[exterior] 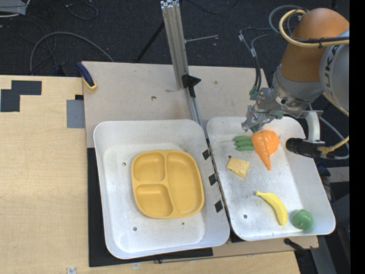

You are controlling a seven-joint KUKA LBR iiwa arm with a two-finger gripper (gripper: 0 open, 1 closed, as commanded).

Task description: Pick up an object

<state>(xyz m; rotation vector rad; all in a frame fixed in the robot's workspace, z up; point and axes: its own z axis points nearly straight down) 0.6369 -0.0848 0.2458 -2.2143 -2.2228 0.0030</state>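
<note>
The gripper (pixel 255 119) hangs over the back of the right bin (pixel 319 210). I cannot tell how far its fingers are open, and nothing shows between them.

The carrot (pixel 266 145) is the landmark. It lies just in front of the gripper and a bit to the right. Its fat end is nearest the gripper. Its long side runs away from the gripper, with the tip pointing to the front of the bin.

Green beans (pixel 244 143) touch the carrot's left side. A cheese block (pixel 238 166) sits near its tip, to the left. A banana (pixel 274 206) and a green ball (pixel 302 219) lie well in front of the carrot.

The yellow plate (pixel 167 183) is far left of the carrot.

I can read no writing.
</note>
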